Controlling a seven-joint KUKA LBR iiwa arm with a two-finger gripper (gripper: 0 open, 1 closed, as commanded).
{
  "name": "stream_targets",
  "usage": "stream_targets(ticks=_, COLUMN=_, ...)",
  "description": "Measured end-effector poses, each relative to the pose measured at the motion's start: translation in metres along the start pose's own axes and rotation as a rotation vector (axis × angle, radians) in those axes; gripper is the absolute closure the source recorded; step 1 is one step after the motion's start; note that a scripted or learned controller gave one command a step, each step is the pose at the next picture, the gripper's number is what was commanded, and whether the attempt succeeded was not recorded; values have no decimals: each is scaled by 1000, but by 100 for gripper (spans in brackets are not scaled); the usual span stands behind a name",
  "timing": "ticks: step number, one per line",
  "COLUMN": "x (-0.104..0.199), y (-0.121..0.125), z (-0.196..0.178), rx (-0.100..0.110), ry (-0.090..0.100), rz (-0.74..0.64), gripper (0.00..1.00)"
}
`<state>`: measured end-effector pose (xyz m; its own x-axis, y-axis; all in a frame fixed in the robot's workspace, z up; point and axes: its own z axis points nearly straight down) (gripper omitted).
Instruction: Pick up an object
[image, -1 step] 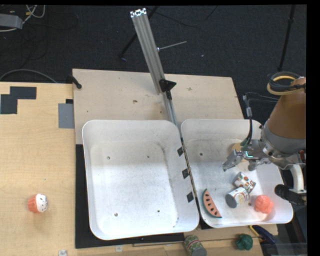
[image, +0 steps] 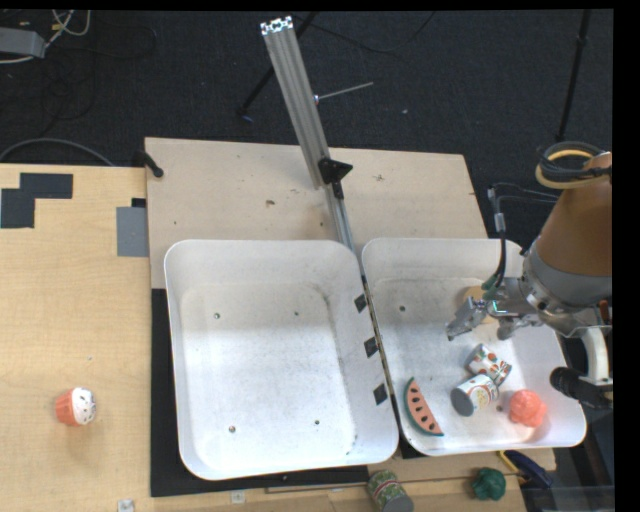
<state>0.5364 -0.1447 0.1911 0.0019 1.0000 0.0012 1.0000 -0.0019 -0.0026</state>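
Lowest in the view, a dark green ball (image: 489, 484) and a mottled can-like object (image: 386, 490) lie on the surface just outside the bins' front edge. The hand (image: 470, 318) hovers over the right bin (image: 430, 270), reaching in from the right below the grey arm (image: 575, 250) with its orange band; its fingers look spread apart with nothing between them. Just below the hand, apart from it, lie two small printed cans: the upper can (image: 491, 361) and the lower can (image: 473, 392), which has a dark end and touches or nearly touches the upper one. Beside them to the right sits an orange-pink ball (image: 527, 408), near the bin's front corner. A watermelon slice toy (image: 421, 408) lies by the bin's left front wall. The left bin (image: 260, 360) sits touching the right one along a shared edge with black clips. A slanted aluminium bar (image: 305, 115) rises from behind the bins. Far off to the left, a small orange and white toy (image: 76, 407) rests on the pale wooden surface (image: 70, 300).
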Motion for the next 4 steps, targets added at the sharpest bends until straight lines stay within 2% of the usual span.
stream_targets(ticks=1, x=-5, y=7, z=58, rx=-8, ry=-6, rz=-2, gripper=0)
stream_targets(ticks=2, x=-5, y=8, z=99, rx=-2, ry=-1, rz=0, gripper=0)
stream_targets(ticks=3, x=-5, y=8, z=88, rx=-2, ry=0, rz=4, gripper=100)
stream_targets(ticks=4, x=-1, y=0, z=40, rx=-4, ry=-1, rz=-2, gripper=100)
